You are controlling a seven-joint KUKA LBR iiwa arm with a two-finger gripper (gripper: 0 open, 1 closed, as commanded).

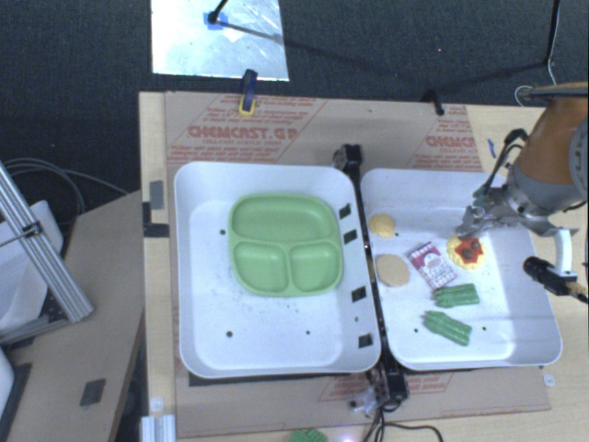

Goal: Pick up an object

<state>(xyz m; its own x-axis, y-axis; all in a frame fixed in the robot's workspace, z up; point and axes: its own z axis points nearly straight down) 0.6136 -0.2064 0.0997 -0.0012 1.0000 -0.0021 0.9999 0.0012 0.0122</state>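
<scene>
While the gripper (475, 221) hangs at the frame's right, low over the right bin (515, 339), whether it is spread or pinched — cannot tell. Just below it lies a yellow-and-red toy (467, 252); a green divided plate (283, 246) sits in the left bin (207, 330).

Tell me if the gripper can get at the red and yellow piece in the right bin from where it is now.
Probably yes. The gripper hangs just above the red and yellow piece in the right bin, and nothing lies over it. The red and white packet sits close on its left, so a wide approach might nudge that.
</scene>
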